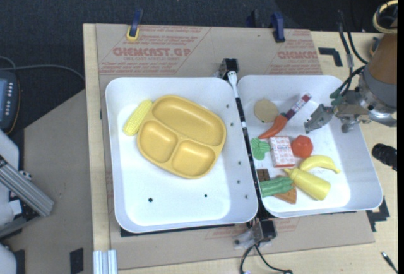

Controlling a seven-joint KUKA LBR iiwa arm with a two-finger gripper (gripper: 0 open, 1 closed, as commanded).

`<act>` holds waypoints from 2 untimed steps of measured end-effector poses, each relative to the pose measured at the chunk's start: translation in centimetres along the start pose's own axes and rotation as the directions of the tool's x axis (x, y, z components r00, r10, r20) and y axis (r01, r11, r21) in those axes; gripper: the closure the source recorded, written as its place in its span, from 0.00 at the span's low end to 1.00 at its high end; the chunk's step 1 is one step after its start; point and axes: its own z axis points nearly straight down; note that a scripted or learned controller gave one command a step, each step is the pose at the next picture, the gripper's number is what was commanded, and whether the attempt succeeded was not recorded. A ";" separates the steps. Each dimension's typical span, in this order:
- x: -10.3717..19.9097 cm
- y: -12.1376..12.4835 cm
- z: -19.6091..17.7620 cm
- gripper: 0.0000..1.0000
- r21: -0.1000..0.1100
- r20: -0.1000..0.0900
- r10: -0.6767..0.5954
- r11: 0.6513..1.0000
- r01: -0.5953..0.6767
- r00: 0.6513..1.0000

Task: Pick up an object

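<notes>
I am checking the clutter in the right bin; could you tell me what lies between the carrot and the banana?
In the camera view, the red tomato lies between the carrot and the banana, with the red-and-white packet beside it.

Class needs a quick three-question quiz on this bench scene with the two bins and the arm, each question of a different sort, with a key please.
1. True or false: the corn cob lies inside a compartment of the yellow divided plate.
2. Which bin holds the banana? A left bin B right bin
3. Fill in: the pincer is over the ___ bin.

Key: 1 false, it lies beside the plate; 2 B; 3 right.
</notes>
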 end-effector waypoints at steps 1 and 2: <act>0.0 0.3 -0.8 0.00 -0.014 0.003 -0.003 1.000 0.003 1.000; 0.2 -0.1 3.6 0.00 -0.007 0.000 -0.003 1.000 0.003 1.000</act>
